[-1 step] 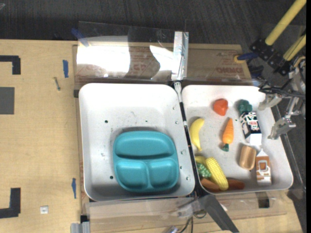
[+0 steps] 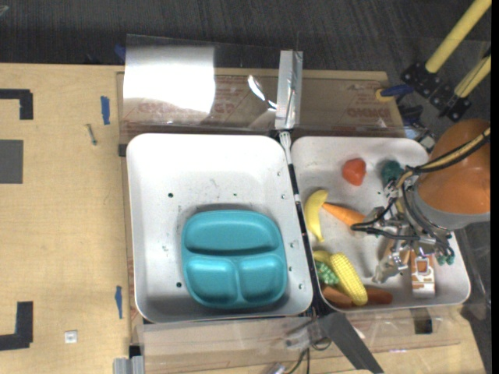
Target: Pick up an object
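Left bin: you see a shallow white plastic bin [image 2: 148,209] on the tabletop [image 2: 54,209], holding a teal plastic divided plate [image 2: 232,257] with three compartments, lying toward the near side.
Right bin: you see a second shallow white plastic bin [image 2: 320,158] just beside the first, holding the toy food.
Objects, far side: a small red tomato-like piece [image 2: 354,171] and a dark green piece [image 2: 389,167] lie near the far wall.
Objects, left side: a yellow toy banana [image 2: 314,213] lies along the left wall, touching an orange toy carrot [image 2: 341,213].
Objects, near side: a yellow toy corn cob [image 2: 348,277] lies over a red-brown toy sausage [image 2: 366,295], with a small green leafy piece [image 2: 323,271] beside it.
Arm: the grey arm with its orange band [image 2: 461,176] reaches in over the right bin.
Gripper: the gripper [image 2: 390,265] is low in the right bin, just right of the corn cob; you cannot tell its state from this view.
Boxed item: a small white and orange carton [image 2: 422,275] stands beside the gripper.
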Robot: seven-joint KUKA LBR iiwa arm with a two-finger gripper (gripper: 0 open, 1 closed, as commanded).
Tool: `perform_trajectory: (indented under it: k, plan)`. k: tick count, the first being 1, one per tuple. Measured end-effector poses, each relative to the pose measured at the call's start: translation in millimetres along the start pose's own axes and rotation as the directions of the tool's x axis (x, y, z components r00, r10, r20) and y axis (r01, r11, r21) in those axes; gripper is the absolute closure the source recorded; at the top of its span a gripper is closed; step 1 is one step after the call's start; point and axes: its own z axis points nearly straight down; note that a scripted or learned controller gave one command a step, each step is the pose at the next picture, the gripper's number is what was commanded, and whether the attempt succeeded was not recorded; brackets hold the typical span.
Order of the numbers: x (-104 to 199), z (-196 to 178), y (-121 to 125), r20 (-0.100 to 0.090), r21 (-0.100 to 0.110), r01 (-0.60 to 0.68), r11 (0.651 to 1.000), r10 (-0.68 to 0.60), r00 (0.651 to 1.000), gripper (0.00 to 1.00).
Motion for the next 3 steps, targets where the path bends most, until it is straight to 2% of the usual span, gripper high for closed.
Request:
perform_trajectory:
  k: [1, 2, 3]
  plan:
    - [-75.7, 14.6, 2.9, 0.003, -0.001, -0.226, 0.974, 0.226, 0.974, 0.00]
    - [-129.1, 13.7, -7.4, -0.027, 0.000, -0.330, 0.944, 0.330, 0.944, 0.00]
    - [-38.0, 14.3, -71.2, 0.000, 0.004, -0.271, 0.963, 0.271, 0.963, 0.00]
